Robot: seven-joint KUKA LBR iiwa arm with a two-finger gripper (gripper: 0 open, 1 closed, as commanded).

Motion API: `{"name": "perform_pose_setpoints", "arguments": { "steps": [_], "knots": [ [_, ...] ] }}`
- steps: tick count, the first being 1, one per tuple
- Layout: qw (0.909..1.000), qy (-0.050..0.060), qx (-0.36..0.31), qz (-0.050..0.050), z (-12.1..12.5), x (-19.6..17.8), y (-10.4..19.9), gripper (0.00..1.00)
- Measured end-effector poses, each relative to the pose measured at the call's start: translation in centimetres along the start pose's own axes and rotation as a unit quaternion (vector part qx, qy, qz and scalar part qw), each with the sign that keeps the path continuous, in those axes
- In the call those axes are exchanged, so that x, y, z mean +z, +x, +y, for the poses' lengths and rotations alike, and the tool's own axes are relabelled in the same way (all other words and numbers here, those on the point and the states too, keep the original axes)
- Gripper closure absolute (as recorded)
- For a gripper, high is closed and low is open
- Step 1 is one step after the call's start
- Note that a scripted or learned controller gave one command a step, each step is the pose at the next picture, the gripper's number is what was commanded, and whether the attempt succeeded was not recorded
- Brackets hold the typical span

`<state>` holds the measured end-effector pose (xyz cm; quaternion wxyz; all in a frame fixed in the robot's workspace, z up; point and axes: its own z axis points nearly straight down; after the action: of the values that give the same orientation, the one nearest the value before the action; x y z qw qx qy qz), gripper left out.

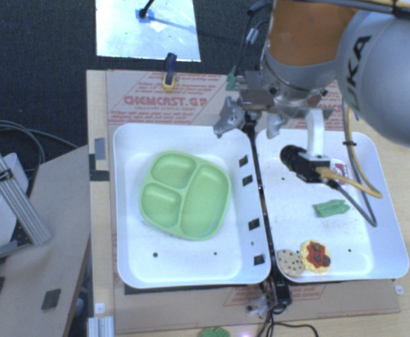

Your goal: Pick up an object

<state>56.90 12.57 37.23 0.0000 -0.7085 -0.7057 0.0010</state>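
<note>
The grey arm comes in from the right. Its gripper hangs over the top of the wall between the left bin and the right bin. I cannot tell if the gripper is spread or pressed together. A green plate lies in the left bin. In the right bin, a small green toy lies near the middle. A cookie and a toy pizza sit side by side, touching, at the bottom edge, well apart from the gripper
</note>
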Motion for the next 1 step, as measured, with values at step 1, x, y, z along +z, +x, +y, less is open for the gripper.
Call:
{"name": "perform_pose_setpoints", "arguments": {
  "steps": [1],
  "knots": [
    [1.0000,0.002,0.001,0.000,-2.94,7.50,-10.48,0.00]
  ]
}}
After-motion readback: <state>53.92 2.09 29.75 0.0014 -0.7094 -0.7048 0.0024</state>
